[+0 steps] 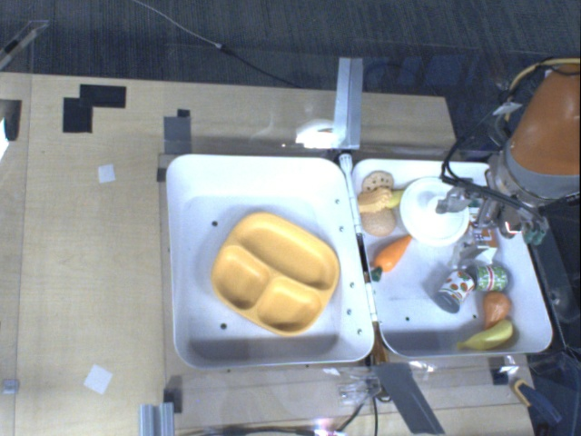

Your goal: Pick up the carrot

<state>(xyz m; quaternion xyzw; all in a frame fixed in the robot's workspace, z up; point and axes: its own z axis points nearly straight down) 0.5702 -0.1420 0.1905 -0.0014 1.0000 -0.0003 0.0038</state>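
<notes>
Nothing is seen held by the gripper (479, 234) above the right bin (427, 339), its jaw state cannot be told, and the carrot (392, 254) lies apart.

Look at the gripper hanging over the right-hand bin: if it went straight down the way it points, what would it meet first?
Probably the small printed can lying under the gripper, not the carrot, which lies apart toward the divider. Depth is hard to judge.

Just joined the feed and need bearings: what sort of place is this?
Likely a lab pick-and-place bench: two white bins on a wooden benchtop, toy food such as a carrot and banana, a yellow divided tray, and the arm's gripper over the right bin.
</notes>
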